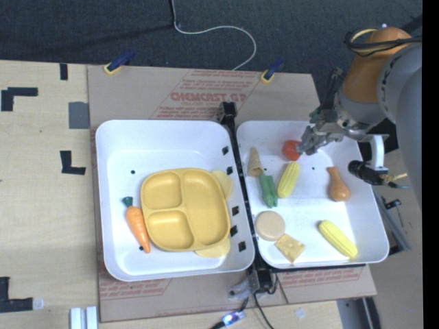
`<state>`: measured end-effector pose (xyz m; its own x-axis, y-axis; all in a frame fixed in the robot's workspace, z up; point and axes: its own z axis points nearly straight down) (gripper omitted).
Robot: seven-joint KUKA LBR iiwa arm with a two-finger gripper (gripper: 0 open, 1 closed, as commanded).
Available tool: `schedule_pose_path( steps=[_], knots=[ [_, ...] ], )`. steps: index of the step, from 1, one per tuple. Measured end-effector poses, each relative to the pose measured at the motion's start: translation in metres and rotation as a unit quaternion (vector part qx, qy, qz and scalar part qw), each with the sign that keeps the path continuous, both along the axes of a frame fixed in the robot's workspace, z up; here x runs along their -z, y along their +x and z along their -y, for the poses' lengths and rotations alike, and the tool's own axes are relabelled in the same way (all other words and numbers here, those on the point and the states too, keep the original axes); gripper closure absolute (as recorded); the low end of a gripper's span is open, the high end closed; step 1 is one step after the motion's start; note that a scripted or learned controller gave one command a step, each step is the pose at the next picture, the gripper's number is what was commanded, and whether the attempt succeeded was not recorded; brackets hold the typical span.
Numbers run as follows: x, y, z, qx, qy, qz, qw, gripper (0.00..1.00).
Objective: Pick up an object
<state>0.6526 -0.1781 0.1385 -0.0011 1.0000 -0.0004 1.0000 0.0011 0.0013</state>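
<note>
Dark carpet (82, 19) lies behind a bench covered with brown cardboard (199, 94), and a white cable (226, 33) loops across the carpet. Two shallow white bins sit side by side on the cardboard. Taking the divided yellow plate (185, 208) as landmark: it fills the middle of the left bin (116, 142), with a toy carrot (137, 226) touching its left edge.

Right of the plate, across the bins' shared rims, the right bin (363, 252) holds the other toys. Nearest the plate are a tan cone (255, 162) and a green vegetable (268, 190). Just beyond stands a corn cob (289, 178). Lower down lie a round beige disc (269, 225) and a pale yellow wedge (290, 247) beside it. Farther right rest a second corn cob (337, 238) and a brown drumstick (337, 184).

A small red object (291, 149) sits farthest up and right of the plate, near the bin's back wall. The gripper (310, 142) hangs just beside it, touching or nearly so; whether anything is pinched cannot be told. The grey arm with its orange band (363, 74) reaches in from the right.
</note>
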Motion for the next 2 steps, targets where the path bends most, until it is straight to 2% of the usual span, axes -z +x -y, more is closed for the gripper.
schedule_pose_path(
  steps=[2],
  knots=[
    [-0.088, 0.007, 0.007, 0.000, 0.0000, 0.001, 1.0000, 1.00]
  ],
)
